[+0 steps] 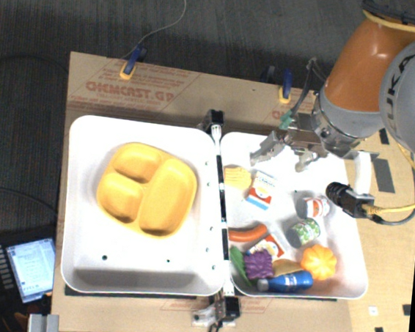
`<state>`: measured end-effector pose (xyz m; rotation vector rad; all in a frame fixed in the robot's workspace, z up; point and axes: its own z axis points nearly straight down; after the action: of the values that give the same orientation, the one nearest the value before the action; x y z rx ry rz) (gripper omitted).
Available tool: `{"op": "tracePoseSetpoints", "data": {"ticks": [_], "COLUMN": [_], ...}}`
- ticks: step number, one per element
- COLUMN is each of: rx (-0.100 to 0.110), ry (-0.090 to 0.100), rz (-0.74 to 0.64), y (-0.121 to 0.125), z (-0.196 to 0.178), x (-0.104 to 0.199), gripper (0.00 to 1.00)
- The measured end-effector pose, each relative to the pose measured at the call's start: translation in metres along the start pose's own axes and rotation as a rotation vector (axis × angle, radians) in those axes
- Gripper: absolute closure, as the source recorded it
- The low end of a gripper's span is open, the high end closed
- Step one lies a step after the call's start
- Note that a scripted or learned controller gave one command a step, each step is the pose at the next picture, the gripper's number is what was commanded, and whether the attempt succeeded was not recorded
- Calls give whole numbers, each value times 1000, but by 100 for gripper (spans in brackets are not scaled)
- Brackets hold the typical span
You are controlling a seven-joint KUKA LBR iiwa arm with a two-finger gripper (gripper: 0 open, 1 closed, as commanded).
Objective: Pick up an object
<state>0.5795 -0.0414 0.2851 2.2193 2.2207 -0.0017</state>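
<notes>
Over the right bin (355, 236) the gripper (286, 154) hangs with jaws spread and empty, so I'd drop straight onto that little carton (262, 189), it's got room around it.

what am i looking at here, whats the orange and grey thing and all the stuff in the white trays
This is a single camera looking down at a slant on a bench. The grey and orange robot arm reaches in from the right; its jaws, the two-finger gripper, hang open above the right white bin, holding nothing. That bin holds small toy groceries: a small orange pumpkin, a purple grape bunch, a blue bottle, a small white carton. The left white bin holds a yellow compartment tray.
</notes>
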Motion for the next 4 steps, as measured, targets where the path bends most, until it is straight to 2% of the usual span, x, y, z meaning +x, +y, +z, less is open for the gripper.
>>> {"op": "tracePoseSetpoints", "data": {"ticks": [1,2,3,4], "rx": [5,-3,-16,-17], "ry": [1,1,-3,-3], "rz": [2,1,1,2], "y": [-24,-28,-68,-67], "z": [142,197,196,185], "x": [-59,-57,-53,-54], "gripper": [0,0,0,100]}}
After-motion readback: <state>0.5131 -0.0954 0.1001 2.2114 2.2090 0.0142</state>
